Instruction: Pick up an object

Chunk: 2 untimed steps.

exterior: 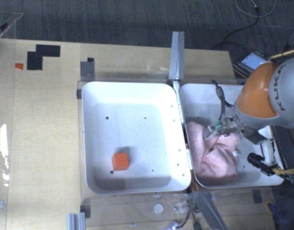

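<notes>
A pink cloth (215, 153) lies crumpled in the right bin (199, 96), against its left wall. My gripper (223, 130) is down in that bin at the cloth's upper right part, where the fabric bunches up toward it. The grey wrist and orange band (256, 97) cover the bin's right side. A small orange block (120, 161) rests on the floor of the left bin (128, 95), near its front left.
A metal divider rail (177, 56) runs between the two bins at the back. Black and orange markers (39, 56) sit on the wooden bench at far left. Cables and a black connector (259, 161) hang by the right bin's front right.
</notes>
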### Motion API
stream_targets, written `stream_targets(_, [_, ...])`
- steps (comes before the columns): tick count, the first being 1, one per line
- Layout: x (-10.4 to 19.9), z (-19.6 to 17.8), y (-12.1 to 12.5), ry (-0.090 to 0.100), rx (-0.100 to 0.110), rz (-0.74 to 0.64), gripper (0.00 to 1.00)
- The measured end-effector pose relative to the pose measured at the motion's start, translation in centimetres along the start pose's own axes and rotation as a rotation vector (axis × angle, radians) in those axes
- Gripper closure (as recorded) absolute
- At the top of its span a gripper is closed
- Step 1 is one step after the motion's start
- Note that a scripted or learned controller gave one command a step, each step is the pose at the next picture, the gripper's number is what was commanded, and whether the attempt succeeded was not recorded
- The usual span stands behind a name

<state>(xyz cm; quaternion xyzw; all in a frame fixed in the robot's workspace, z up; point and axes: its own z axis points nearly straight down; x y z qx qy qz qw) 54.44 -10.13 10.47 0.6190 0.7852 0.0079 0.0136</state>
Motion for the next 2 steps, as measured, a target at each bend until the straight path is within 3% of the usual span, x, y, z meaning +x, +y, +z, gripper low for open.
stream_targets(1, [1.1, 1.2, -0.2, 0.003, 0.009, -0.009, 0.0])
stream_targets(2, [-3.2, -14.9, -5.9, 0.007, 0.018, -0.164, 0.0])
